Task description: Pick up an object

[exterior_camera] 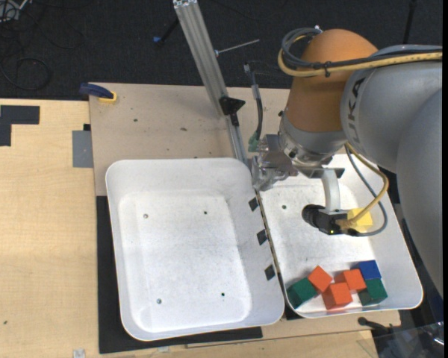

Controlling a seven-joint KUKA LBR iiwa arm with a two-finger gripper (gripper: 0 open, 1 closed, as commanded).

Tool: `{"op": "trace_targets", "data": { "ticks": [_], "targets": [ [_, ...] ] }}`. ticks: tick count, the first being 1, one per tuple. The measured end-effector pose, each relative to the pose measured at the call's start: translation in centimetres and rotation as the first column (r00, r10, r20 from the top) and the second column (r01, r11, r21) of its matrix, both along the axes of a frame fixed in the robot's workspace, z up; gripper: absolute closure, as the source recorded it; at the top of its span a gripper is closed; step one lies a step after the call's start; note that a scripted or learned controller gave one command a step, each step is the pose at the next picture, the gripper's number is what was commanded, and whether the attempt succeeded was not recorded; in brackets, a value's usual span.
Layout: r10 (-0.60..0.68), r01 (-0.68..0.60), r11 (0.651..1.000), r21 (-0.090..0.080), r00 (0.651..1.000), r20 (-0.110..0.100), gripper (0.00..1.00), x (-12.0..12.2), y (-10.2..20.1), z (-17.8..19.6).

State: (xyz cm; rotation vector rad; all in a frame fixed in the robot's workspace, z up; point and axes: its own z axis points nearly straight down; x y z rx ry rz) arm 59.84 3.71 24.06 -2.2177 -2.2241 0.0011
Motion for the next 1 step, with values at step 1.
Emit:
{"op": "trace_targets", "data": {
  "ticks": [1],
  "targets": [
    [-0.001, 0.001, 1.000, 0.000, 1.000, 0.001, 1.00, 2.96, 3.90, 0.20]
  ]
}}
